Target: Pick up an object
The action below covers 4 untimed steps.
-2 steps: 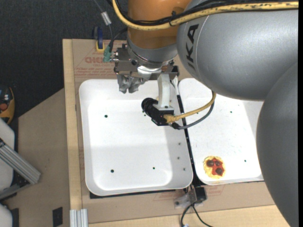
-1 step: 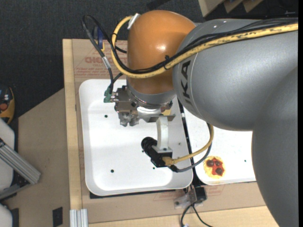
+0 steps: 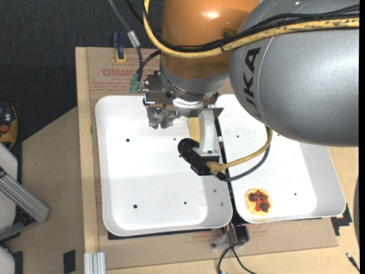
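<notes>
Two white bins are seen side by side on a bench. The gripper [image 3: 161,119] is held over the far edge of the left bin [image 3: 154,204], with the grey arm [image 3: 296,56] above it. A small yellow and red object [image 3: 258,201] lies near the right bin's [image 3: 311,193] near-left corner.

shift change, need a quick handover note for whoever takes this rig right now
Pincer: low over the upper part of the left bin, near its back edge. I can't tell if it is open or shut, and nothing is visibly held in it.
Things: a small flat yellow item with red patches lies in the right bin, near its front left corner. A pale yellow piece peeks out beside the wrist, mostly hidden.
Done: no pick is visible.
Left: grasp an object and lift it.
</notes>
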Motion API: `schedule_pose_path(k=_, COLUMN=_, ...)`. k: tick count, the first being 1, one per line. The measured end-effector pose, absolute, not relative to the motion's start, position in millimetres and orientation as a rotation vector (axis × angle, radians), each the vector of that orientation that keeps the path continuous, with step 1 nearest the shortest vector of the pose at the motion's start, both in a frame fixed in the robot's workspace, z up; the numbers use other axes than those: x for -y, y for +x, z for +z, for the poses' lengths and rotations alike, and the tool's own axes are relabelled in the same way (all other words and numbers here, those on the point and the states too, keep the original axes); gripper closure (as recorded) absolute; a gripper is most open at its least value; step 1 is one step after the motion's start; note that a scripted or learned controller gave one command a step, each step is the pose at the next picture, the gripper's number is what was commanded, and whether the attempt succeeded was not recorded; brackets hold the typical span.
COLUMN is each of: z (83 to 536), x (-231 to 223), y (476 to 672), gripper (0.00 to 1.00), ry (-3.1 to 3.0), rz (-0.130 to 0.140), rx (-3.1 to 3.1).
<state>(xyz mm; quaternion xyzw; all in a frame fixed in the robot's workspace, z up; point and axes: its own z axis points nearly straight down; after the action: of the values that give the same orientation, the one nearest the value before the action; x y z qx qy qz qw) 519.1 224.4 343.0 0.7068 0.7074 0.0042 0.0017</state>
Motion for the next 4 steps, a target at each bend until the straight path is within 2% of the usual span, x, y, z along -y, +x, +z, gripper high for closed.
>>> schedule_pose_path(k=1, z=274, x=-224, y=531.1, gripper=1.00, ry=2.225, rz=-0.012, rx=-2.222)
schedule_pose_path(k=2, z=314, x=-197, y=520.1, gripper=1.00, ry=2.222, rz=0.006, rx=-2.217)
schedule_pose_path(k=3, z=259, x=-226, y=475.9, gripper=1.00, ry=2.221, rz=-0.013, rx=-2.231)
schedule_pose_path(k=4, z=295, x=-224, y=479.5, gripper=1.00, ry=2.220, rz=0.005, rx=-2.222)
